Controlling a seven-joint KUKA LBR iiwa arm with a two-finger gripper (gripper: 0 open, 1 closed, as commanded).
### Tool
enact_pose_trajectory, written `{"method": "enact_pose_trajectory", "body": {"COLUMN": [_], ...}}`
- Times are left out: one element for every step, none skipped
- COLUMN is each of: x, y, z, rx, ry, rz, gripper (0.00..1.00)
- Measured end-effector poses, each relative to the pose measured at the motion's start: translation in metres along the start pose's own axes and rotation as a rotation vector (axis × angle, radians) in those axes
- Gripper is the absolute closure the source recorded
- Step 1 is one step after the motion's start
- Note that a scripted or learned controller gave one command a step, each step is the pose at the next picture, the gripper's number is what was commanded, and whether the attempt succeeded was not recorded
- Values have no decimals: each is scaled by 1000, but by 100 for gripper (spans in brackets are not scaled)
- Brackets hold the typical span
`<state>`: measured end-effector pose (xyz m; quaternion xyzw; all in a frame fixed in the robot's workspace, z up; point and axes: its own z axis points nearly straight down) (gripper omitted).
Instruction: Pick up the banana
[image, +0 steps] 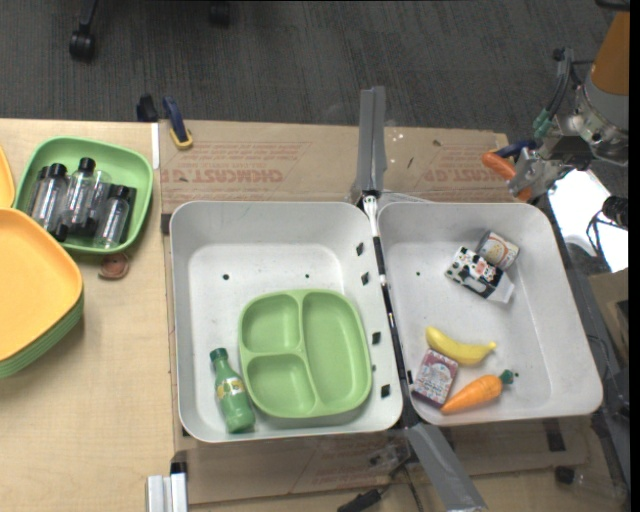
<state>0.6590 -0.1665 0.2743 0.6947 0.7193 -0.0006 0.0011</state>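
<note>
Claw (522, 172) position: above the far right corner of the right bin (570, 300), outside its rim; its state cannot be told from this view. Banana (459, 346) location: near half of the right bin, lying flat, just beside a small pink packet (435, 378) and an orange carrot (474, 392), with a black-and-white package (483, 266) farther back. Left bin (195, 300) contents: a green divided tray (303, 353) and a green bottle (231, 391).
</note>
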Motion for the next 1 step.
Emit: {"method": "enact_pose_trajectory", "body": {"x": [34], "y": [-14], "z": [58], "rx": [4], "ry": [1], "rz": [48], "gripper": [100]}}
